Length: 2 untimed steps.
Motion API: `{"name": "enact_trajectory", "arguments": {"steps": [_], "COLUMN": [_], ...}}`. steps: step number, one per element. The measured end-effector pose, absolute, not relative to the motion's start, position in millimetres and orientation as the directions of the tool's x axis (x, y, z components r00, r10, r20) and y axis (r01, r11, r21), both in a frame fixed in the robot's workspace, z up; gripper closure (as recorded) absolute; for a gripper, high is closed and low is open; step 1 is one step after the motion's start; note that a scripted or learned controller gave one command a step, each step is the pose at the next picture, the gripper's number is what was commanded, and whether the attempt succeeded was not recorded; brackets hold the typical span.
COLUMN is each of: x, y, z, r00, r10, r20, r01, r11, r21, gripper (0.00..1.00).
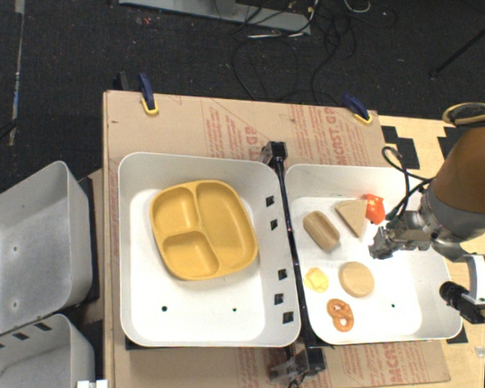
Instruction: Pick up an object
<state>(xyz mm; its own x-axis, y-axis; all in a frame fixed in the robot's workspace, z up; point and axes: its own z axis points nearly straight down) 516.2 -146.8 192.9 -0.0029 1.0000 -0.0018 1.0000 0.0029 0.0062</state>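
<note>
The right bin (406, 319) holds several small food items: a brown bread roll (322, 231), a tan wedge (352, 216), a small red-orange piece (375, 208), a round tan disc (356, 279), a yellow lump (317, 278) and an orange pretzel (341, 314). My gripper (382, 245) hangs low over the right bin, just right of the wedge, below the red piece and above the disc. It is dark and small in the camera view. Nothing shows between its tips.
The left bin (139, 305) bears a yellow three-compartment plate (203, 228). A black divider (285, 232) runs between the bins. The grey and orange arm (462, 184) reaches in from the right. Grey containers (29, 243) stand left of the bench.
</note>
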Motion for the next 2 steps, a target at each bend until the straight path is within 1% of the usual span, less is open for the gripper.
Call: {"name": "enact_trajectory", "arguments": {"steps": [2], "x": [522.1], "y": [-149.2], "z": [271.2], "r00": [-0.003], "r10": [1.0], "r20": [-0.002], "r01": [1.0], "r11": [0.003], "r21": [0.004], "gripper": [1.0]}}
